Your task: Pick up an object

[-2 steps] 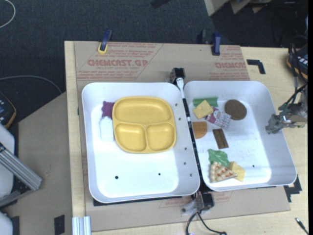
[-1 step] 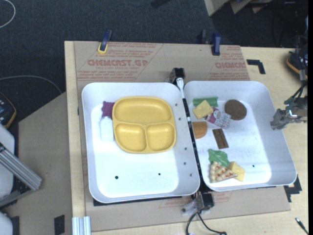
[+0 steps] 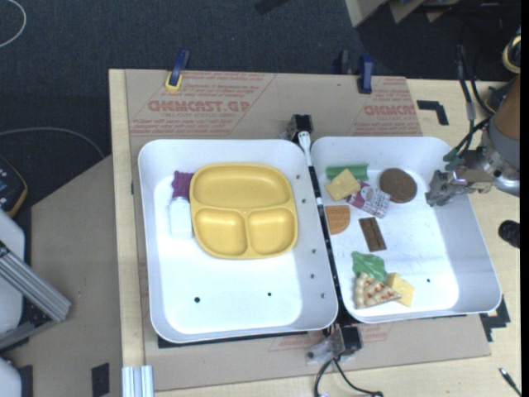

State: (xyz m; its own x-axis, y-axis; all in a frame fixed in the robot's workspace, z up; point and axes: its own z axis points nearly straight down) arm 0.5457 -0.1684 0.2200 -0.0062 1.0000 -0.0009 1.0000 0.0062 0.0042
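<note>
Toy food point(image 3: 369, 246) btwn gripper point(image 3: 440, 190), divider

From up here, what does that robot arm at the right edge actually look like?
What shows of the arm is a rounded, pale grey metallic body. It ends in a small grey metal gripper of blocky, angular parts. Thin dark cables curve down beside it from above.

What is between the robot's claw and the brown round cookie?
Just bare white bin floor, seen from the overhead camera, between the gripper and the brown round cookie.
</note>
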